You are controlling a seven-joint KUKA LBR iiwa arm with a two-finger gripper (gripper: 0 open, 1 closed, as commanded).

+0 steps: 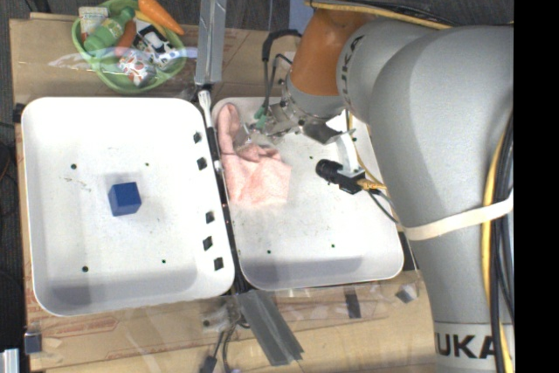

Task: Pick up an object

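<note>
Cloth [259,179] looks like the object being tried for: pink and crumpled, it lies in the right bin [323,231] against the wall nearest the left bin, and the gripper [262,127] is down at its upper end, touching it or just above it. From this slanted view it cannot be told how far the gripper is open or whether it has hold of any fabric. The cloth lies flat on the bin floor with no part clearly raised. Judged from that, the pick is at the grasp stage. The reach is done, while a secure hold and the lift are not yet shown. The arm [419,100] leans in over the far right side of this bin, and the cloth is the one loose thing seen in it. The left bin [113,135] holds a single blue cube [125,197], well apart from the gripper, near the middle of its floor. Beyond that bin's far corner, on the bench, a green bowl [131,87] is heaped with small toys, a carrot [157,11] among them.
</note>
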